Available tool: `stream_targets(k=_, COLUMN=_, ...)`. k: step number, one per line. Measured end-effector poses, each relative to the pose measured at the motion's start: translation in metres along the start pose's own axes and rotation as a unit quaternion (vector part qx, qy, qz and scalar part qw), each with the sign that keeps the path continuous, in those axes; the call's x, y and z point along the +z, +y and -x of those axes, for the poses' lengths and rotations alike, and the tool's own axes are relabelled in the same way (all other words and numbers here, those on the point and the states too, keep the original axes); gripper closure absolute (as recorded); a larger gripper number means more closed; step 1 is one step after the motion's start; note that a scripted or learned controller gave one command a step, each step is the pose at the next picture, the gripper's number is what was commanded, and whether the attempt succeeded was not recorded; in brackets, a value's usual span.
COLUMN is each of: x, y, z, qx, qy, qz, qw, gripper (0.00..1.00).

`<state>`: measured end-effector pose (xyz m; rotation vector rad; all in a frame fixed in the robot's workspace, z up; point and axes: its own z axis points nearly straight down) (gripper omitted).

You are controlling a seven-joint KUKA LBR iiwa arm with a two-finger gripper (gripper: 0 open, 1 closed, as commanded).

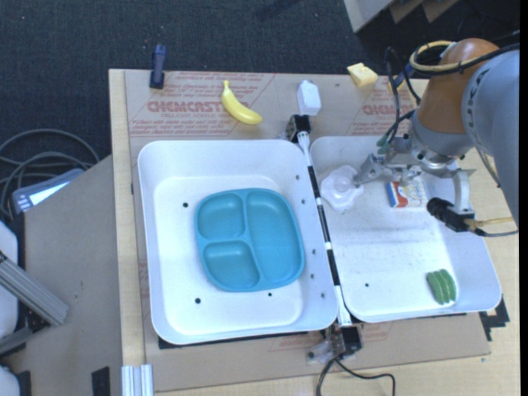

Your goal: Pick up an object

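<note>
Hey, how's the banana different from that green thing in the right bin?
The banana is yellow; the green object is dark green. The banana lies on the cardboard behind the left bin, while the green object sits inside the right bin, near its front right corner. The banana is long and curved; the green object looks shorter and stubbier. Both lie flat, apart from the claw.
</note>
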<state>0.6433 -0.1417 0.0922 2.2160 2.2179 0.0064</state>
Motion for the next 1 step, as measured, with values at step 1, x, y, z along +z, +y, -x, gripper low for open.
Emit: stream_targets(k=1, x=-0.0114, y=0.0011, z=0.0014, qx=0.0, qy=-0.003, qz=0.002, qw=1.0, gripper=1.0)
